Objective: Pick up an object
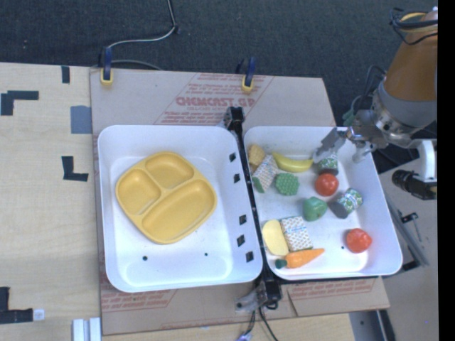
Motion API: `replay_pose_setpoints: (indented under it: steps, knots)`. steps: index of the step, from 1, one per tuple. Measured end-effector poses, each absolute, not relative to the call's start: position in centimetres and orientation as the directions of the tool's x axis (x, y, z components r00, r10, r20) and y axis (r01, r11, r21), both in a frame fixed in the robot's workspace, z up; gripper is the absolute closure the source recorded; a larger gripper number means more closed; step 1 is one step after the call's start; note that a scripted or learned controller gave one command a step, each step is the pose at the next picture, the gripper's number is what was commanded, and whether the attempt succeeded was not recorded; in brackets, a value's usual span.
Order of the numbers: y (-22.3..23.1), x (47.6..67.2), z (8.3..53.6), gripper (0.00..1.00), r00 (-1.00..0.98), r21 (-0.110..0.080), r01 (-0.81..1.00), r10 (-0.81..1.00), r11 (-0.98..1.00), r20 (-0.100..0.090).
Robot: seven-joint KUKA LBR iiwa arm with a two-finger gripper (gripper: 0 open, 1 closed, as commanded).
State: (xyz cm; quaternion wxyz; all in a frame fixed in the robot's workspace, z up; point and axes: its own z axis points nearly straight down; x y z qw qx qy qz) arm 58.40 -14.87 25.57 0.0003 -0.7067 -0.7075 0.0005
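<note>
Nearest the camera, at the front edge of the right bin (pixel 377 268): a carrot (pixel 304 257) lying flat, orange, green end toward the divider. Just behind it a yellow piece (pixel 274 236) and a white patterned block (pixel 296 232), touching each other. Red tomato-like item (pixel 357 240) near the front right corner, apart from the rest. Mid-bin: green pepper-like item (pixel 314 207), a dark can-shaped piece (pixel 346 202) beside it on the right, a second red round item (pixel 326 184), a textured green piece (pixel 287 184). Toward the back edge: banana (pixel 292 163), a patterned wedge (pixel 265 170), small yellow item (pixel 256 154) by the divider. Gripper (pixel 345 146) sits over the back right corner of the right bin; its jaws stand spread apart, nothing between them, with a small dark-and-green object (pixel 328 165) just below the left finger; contact cannot be judged. Left bin (pixel 114 247): yellow divided plate (pixel 166 196), centred, three compartments. Both bins rest on cardboard (pixel 206 101) on the bench.
</note>
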Motion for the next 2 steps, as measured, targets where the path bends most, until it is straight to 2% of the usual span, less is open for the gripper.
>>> replay_pose_setpoints:
  steps: [1, 2]
  knots:
    - [-13.7, 56.8, 11.6, 0.0, -0.001, -0.005, 1.0, 1.0, 0.001, 0.001]
    - [-9.9, 51.5, 8.7, 0.0, 0.001, 0.006, 1.0, 1.0, -0.001, -0.003]
